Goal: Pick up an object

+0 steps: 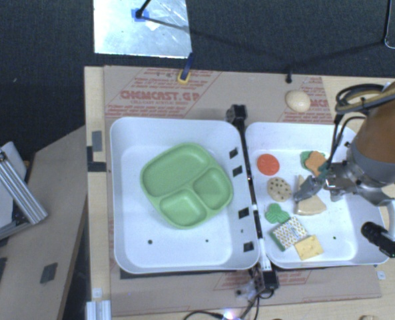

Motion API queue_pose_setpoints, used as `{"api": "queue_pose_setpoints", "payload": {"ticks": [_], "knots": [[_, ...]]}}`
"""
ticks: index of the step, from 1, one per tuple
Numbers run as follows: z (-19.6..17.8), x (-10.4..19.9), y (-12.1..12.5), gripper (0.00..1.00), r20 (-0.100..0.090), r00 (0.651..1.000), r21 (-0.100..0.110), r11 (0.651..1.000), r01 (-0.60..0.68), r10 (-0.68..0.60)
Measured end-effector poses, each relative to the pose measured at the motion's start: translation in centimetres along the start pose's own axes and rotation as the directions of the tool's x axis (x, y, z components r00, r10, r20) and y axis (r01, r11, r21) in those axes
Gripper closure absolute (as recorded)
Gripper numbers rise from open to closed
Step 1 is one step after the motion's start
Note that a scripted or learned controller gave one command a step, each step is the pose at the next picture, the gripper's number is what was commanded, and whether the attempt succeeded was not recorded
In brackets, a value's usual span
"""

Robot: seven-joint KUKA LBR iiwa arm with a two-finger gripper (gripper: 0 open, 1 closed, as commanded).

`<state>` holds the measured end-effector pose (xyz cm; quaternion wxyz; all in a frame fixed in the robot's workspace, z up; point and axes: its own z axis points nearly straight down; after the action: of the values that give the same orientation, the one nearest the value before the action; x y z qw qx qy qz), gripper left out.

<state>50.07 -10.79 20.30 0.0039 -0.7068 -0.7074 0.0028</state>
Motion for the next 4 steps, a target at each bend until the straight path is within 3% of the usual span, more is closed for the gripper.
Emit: {"api": "queue_pose_setpoints", "payload": {"ticks": [1,3,4], "knots": [[-0.5,0.0,0.3,0.00,0.002,1.000,-0.011,1.000,0.002,-0.002],[10.7,1.0,-0.3,0.00,0.000,1.000,-0.005,1.000,0.000,0.000],[11.7,0.9,-0.2,0.00,0.001,1.000,-0.011,1.000,-0.001,0.001]]}}
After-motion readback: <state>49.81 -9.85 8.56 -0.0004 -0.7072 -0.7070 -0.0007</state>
